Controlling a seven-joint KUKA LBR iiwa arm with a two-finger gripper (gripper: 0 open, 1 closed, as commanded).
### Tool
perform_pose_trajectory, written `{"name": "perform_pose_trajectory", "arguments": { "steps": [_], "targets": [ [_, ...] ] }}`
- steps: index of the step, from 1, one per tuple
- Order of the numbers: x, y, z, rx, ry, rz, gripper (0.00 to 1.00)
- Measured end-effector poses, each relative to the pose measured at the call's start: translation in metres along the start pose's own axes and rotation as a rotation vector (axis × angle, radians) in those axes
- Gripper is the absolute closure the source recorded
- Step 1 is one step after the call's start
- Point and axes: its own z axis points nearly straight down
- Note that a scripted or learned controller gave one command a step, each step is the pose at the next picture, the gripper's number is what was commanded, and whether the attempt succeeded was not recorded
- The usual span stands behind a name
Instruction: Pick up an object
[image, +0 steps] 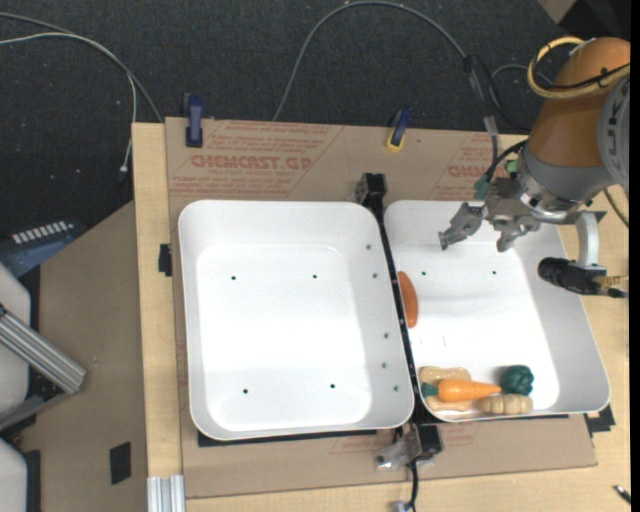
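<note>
1. Objects to pick lie in the right bin (560, 330): an orange sausage-shaped piece (408, 299) against its left wall, and a cluster at the near edge.
2. Left bin (200, 300) sits just beside it, walls touching.
3. Carrot (466, 390) lies in the near cluster on a pale slice (441, 376), with a beige piece (505, 404) and a dark green lump (517, 378) to its right.
4. Gripper (487, 232) hangs over the right bin's far end, fingers spread, holding nothing, well apart from every object.
</note>
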Motion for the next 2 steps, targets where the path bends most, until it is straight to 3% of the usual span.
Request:
{"name": "perform_pose_trajectory", "arguments": {
  "steps": [1,2],
  "targets": [
    [-0.051,0.025,0.041,0.004,-0.001,0.003,0.00],
    [-0.038,0.053,0.087,0.005,0.001,-0.029,0.00]
  ]
}}
